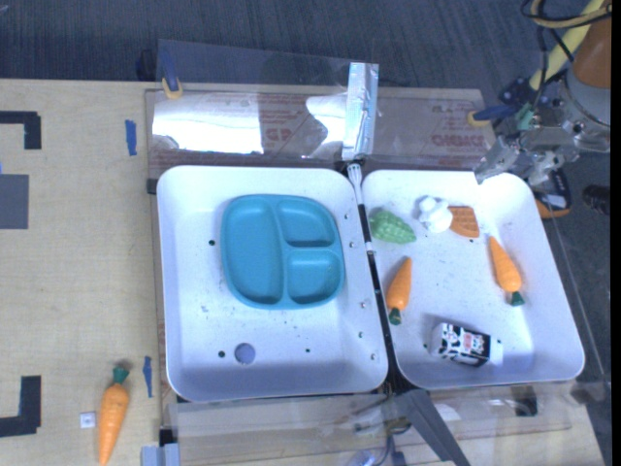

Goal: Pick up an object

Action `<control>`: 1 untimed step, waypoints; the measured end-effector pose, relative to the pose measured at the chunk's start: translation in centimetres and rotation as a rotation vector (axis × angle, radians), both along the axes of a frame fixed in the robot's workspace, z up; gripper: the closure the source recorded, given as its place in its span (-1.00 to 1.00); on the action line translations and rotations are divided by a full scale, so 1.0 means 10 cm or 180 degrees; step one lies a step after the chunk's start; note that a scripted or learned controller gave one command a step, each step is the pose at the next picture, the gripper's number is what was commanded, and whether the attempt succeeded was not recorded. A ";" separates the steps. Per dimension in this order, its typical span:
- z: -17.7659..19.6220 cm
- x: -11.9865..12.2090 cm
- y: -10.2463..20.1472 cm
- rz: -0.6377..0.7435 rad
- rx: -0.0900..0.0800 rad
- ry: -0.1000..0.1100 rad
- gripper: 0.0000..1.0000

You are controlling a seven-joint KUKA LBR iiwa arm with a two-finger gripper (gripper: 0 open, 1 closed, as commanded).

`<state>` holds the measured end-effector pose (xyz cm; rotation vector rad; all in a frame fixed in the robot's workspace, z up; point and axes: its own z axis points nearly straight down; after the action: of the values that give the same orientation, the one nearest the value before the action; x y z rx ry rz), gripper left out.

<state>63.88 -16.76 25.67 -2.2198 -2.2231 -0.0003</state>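
One camera view serves us, looking down on both bins. In it we find the gripper [524, 159] above the right bin's [558, 352] far right corner; how it is set we cannot tell. The nearest pick, we judge, is the carrot [505, 268] by the right wall, lying below and slightly left of the gripper, its long axis running near-to-far with a slight lean.

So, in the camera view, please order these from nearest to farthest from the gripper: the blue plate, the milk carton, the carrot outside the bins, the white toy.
1. White toy, top of the right bin, closest to the gripper.
2. Milk carton, bottom of the right bin.
3. Blue plate, in the left bin.
4. Carrot, on the bench at the far lower left, outside the bins.
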 end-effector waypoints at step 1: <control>0.11 0.01 0.01 0.0006 -0.0004 -0.0013 1.00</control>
<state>64.01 -16.70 26.80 -2.2203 -2.2281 -0.0034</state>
